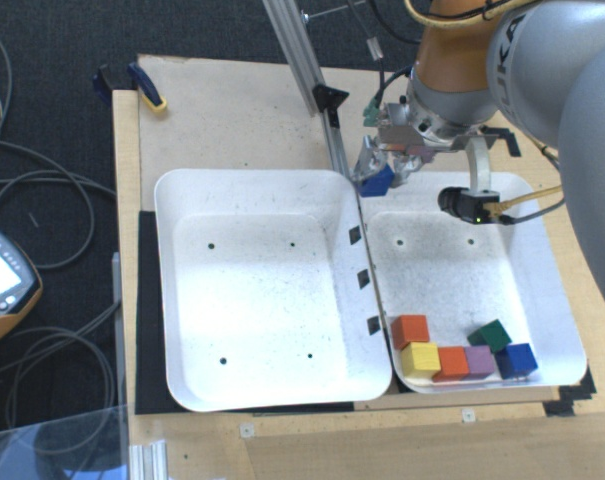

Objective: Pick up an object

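The gripper point(382, 168) hangs over the far edge of the right bin point(552, 298), close to the divide between the two bins. A blue block point(376, 183) sits at the fingertips, and it appears to be pinched between them and lifted clear of the bin floor. The jaws are therefore closed down to the width of that block, as far as this slanted view allows; the contact faces themselves are partly hidden by the gripper body.

Task status, as a judgement: the pick appears to be done or nearly so, since one object is off the floor and in the grip. What remains is to keep the hold secure while the arm carries it. The block sits low at the fingertips, so a slip is possible.

The blue block is small, solid in colour and roughly cubic, with hard flat faces that should suit a two-finger pinch. One corner points down and toward the left bin point(182, 268).

The other blocks lie in a cluster at the near edge of the right bin: an orange-red block point(411, 329), a yellow block point(419, 357), a second orange block point(450, 362), a purple block point(480, 361), a green block point(492, 334) and a second blue block point(519, 359). They touch or nearly touch one another and are well apart from the gripper.
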{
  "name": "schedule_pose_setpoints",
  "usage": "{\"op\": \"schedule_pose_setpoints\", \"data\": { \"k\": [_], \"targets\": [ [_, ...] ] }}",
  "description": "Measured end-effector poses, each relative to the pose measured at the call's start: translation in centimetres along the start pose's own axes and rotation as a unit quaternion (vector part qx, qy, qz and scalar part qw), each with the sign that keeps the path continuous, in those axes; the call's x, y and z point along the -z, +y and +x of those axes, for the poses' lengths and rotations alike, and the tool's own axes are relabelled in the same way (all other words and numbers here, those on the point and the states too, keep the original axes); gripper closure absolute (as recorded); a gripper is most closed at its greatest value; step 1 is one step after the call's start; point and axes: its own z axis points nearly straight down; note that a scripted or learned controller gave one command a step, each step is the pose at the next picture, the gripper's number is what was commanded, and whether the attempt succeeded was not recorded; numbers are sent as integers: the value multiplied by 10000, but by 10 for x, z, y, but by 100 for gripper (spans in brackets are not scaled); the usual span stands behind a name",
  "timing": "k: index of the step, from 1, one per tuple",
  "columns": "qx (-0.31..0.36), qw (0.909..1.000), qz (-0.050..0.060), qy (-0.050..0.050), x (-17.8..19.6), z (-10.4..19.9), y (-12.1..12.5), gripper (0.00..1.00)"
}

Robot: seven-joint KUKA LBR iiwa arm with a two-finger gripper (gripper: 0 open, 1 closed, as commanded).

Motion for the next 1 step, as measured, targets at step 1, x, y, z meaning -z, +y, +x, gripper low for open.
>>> {"op": "schedule_pose_setpoints", "data": {
  "k": [1],
  "targets": [
    [-8,10000,51,-6,-46,71,-36,100]
  ]
}}
